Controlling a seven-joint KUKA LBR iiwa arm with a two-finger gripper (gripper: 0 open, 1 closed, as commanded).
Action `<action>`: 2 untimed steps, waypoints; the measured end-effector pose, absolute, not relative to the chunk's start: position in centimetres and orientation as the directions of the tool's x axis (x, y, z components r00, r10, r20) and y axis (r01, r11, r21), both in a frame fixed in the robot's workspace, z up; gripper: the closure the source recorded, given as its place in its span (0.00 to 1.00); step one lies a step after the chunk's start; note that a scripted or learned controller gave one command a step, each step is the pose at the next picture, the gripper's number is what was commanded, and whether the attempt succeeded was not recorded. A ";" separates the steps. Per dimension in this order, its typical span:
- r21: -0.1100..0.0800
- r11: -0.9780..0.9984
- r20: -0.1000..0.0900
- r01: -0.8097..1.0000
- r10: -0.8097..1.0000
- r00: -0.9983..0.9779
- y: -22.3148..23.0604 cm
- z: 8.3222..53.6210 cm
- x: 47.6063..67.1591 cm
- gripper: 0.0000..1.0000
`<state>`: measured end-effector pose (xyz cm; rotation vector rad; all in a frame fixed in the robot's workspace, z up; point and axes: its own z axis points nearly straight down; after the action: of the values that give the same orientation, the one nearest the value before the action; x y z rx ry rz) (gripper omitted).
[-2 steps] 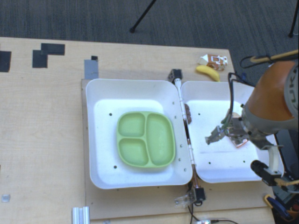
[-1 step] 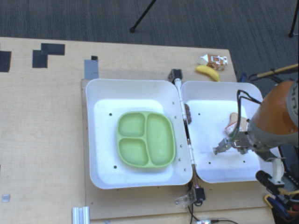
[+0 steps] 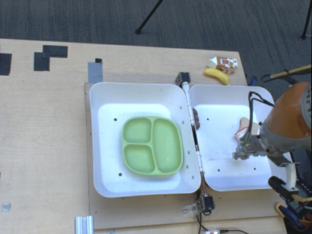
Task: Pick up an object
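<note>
A small pink and white object (image 3: 243, 127) lies in the right bin (image 3: 219, 174), near its right side. My gripper (image 3: 241, 153) is low over the bin floor, just in front of that object and close to it. The arm's grey wrist and orange band (image 3: 290, 113) cover the bin's right edge. A green three-compartment plate (image 3: 152, 146) lies flat in the middle of the left bin (image 3: 105, 130). A small brown item (image 3: 195, 116) rests by the divider between the bins.
A yellow banana (image 3: 216, 75) and a small printed packet (image 3: 224, 62) lie on the bench behind the right bin. Clamps and cables sit at the front (image 3: 202, 204) and back (image 3: 184, 78) of the divider. Dark tape patches (image 3: 48, 56) mark the bench's far left.
</note>
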<state>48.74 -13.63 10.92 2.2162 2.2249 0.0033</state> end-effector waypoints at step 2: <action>0.003 0.005 0.001 1.000 1.000 -0.005 -2.3 18.5 48.7 0.00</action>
<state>48.75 -2.30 18.45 2.2155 2.2256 0.0039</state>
